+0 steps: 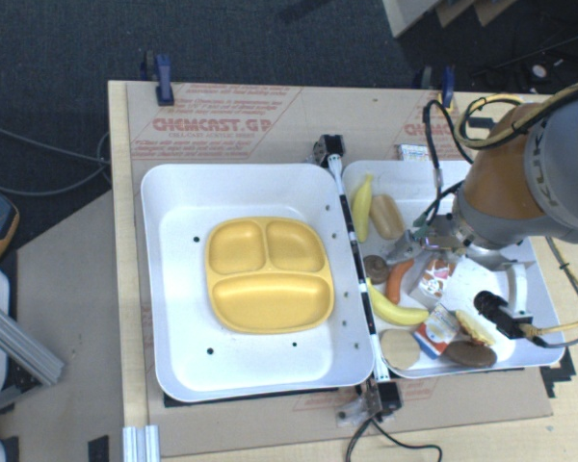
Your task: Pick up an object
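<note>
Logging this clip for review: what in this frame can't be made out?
- Pincer: the wrist covers it in the camera view, so its state can't be told.
- Right bin: its middle is hidden under the arm.
- Small packets by the lower banana: too small to identify.

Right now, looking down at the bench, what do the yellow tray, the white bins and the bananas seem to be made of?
The yellow tray looks like moulded plastic: smooth, slightly glossy, with three pressed compartments. The white bins also look like thin formed plastic, matte, with rounded corners. The bananas are probably plastic toy food, given their even colour and soft shine, though real fruit cannot be ruled out.
</note>
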Controlling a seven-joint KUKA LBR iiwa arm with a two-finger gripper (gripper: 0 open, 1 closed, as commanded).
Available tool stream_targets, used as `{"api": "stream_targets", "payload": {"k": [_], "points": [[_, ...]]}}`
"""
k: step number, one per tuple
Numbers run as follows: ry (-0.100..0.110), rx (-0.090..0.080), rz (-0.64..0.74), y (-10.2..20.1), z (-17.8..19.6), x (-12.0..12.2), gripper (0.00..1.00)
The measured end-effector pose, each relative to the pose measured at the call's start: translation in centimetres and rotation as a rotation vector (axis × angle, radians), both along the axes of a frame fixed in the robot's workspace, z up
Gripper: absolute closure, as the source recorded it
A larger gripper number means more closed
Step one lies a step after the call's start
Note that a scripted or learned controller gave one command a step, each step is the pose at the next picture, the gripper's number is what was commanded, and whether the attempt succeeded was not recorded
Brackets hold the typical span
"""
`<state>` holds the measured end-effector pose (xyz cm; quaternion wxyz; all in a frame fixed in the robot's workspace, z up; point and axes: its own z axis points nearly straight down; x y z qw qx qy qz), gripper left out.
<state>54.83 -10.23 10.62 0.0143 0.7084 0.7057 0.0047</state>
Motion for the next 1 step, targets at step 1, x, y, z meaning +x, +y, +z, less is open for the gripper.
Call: {"api": "stream_targets", "payload": {"k": [1], "points": [[-0.01,-0.008,0.002,-0.16,-0.79,2.94,0.0]]}}
